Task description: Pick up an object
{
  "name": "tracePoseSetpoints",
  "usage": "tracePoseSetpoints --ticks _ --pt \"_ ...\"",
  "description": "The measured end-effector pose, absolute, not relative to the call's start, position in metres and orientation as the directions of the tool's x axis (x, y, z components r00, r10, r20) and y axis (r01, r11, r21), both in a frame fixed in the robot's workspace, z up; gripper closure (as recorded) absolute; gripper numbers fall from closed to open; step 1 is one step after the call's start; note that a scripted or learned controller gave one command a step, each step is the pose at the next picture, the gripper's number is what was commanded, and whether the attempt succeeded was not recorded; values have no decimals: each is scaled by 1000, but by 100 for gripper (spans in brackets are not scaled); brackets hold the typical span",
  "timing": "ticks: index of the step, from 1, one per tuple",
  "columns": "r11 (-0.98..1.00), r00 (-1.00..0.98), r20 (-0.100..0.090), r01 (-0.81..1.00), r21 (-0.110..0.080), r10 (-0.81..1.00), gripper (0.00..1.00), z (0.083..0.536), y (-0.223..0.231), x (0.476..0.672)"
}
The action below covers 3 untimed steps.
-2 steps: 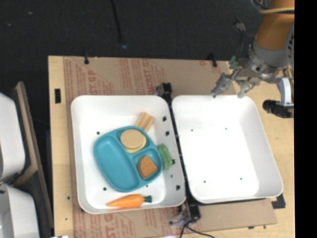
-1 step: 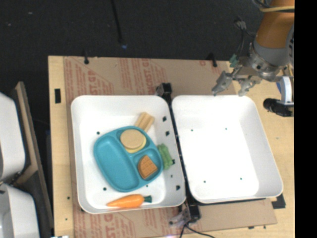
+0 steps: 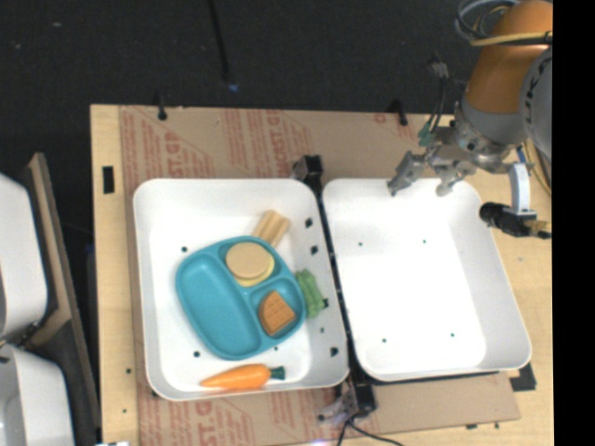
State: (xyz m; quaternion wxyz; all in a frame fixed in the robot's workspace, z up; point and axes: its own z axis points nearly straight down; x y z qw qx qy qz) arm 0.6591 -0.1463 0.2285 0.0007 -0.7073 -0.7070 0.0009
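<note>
The hand (image 3: 426, 177) hangs with its two fingers spread apart and nothing between them, over the far rim of the right bin (image 3: 483, 286). Every candidate sits in the left bin (image 3: 153, 249) — a blue divided tray (image 3: 218, 309) with a round cracker (image 3: 250, 261) and a toast piece (image 3: 276, 313), plus a carrot (image 3: 244, 376). Risk: the hand may descend here and close on air, or clip the tray's rim.

The grey arm with its orange band (image 3: 507, 40) reaches in from the right, wrist pointing down; its two-finger metal gripper (image 3: 425, 180) hangs with fingers (image 3: 402, 177) spread apart, nothing between them.
</note>
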Motion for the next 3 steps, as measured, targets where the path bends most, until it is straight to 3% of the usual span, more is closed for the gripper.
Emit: tracePoseSetpoints --ticks 2,3 --pt "-1 1 0 1000 -4 1000 0 110 -152 655" --pt "-2 2 -1 1000 3 1000 100 124 -153 656"
